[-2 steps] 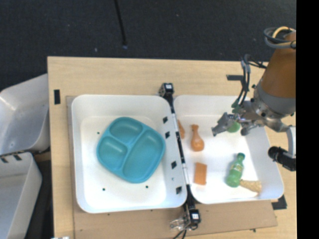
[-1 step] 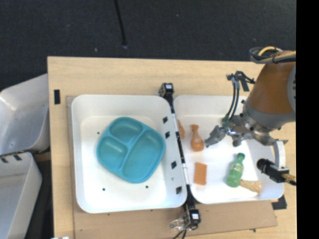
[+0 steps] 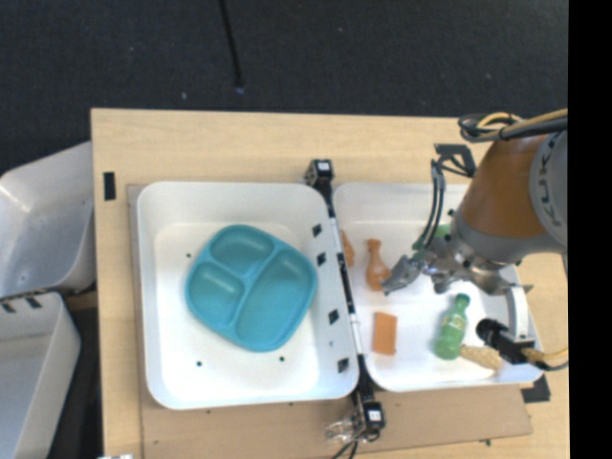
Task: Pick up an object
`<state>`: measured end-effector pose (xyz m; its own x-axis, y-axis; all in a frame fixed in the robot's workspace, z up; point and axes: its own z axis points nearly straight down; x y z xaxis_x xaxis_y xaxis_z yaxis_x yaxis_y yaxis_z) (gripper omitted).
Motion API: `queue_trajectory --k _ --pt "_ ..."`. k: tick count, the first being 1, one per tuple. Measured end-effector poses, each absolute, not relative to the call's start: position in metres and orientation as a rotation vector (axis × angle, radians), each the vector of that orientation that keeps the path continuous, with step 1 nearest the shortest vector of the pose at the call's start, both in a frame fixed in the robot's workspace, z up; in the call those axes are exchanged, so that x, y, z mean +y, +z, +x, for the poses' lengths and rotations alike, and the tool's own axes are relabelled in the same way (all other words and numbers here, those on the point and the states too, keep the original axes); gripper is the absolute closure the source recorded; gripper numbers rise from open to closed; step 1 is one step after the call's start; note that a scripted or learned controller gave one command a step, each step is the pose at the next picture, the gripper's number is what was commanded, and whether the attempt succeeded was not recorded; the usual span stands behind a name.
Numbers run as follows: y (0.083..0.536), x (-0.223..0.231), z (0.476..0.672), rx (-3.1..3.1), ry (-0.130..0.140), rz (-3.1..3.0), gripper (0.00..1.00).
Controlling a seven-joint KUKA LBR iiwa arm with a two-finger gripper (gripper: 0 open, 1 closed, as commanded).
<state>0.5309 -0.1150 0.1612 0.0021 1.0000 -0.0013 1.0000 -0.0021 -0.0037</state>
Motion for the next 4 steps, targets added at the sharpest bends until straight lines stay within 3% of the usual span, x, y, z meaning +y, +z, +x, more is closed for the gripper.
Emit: queue_trajectory --k 1,2,4 --pt "0.115 -0.124 0.528 -2.219 0.006 -2.222 0.0" --pt "0.128 -0.124 0.53 -2.216 -0.003 -2.23 1.0" --pt "0.24 -0.131 0.534 -2.229 -0.005 -2.223 1.0"
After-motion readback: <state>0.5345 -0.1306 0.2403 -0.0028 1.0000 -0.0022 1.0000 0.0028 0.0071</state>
